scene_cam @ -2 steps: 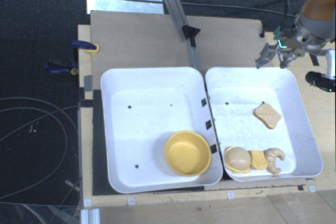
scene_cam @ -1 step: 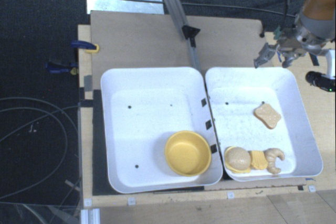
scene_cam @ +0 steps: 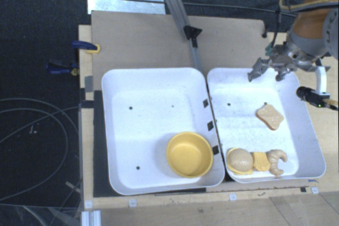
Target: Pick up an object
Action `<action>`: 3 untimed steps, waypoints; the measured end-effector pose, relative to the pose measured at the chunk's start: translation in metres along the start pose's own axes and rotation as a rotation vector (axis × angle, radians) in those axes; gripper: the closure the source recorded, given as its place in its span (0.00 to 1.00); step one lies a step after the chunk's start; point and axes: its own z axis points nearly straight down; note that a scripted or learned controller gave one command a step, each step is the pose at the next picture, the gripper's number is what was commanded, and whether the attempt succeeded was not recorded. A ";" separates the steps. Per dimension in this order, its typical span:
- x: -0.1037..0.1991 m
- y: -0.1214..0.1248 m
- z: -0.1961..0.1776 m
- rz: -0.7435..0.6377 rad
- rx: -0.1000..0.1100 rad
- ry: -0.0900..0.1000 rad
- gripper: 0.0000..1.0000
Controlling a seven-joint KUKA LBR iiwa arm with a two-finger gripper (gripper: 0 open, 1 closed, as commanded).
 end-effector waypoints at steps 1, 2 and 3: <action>-0.002 -0.005 0.061 0.001 0.001 0.000 0.00; -0.001 -0.005 0.107 0.000 0.001 0.000 0.00; -0.001 -0.003 0.093 0.000 -0.007 -0.001 1.00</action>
